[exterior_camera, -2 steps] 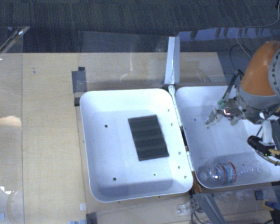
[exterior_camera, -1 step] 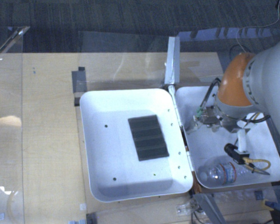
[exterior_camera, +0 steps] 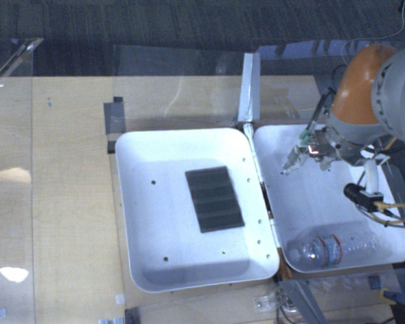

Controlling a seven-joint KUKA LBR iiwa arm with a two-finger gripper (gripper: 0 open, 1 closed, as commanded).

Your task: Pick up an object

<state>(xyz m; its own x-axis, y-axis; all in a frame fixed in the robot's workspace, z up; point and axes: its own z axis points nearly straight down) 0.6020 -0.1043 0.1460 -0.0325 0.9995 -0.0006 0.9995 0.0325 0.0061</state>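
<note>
Gripper (exterior_camera: 304, 153) hangs over the upper part of the right bin (exterior_camera: 399, 252), pointing left toward the divider between the two bins. Fingers are small and blurred against the white floor; cannot tell whether they are spread or pressed together. Nothing visible between them.

Arm (exterior_camera: 390, 98) comes in from the right, grey body with the orange band (exterior_camera: 357, 87) just behind and above the gripper. Black cable loop (exterior_camera: 369, 199) hangs below the wrist, down and right of the gripper.

Clear plastic bottle (exterior_camera: 334, 248) lies on its side along the bottom wall of the right bin, below the gripper and slightly to its right, well apart from it. It has a label band near its middle. Not touched by the gripper.

Left bin (exterior_camera: 147, 264) sits to the left of the gripper, past the divider. Dark rectangular ribbed pad (exterior_camera: 214, 199) lies flat near the middle of that bin, tilted a little, left of and below the gripper, well apart from it.

Both bins rest side by side on the wooden desk (exterior_camera: 54, 201), which spreads far left of the gripper. Metal bar (exterior_camera: 248, 86) stands up from the gap between the bins, up and left of the gripper. Transparent panel with glare covers the left part of the desk.
</note>
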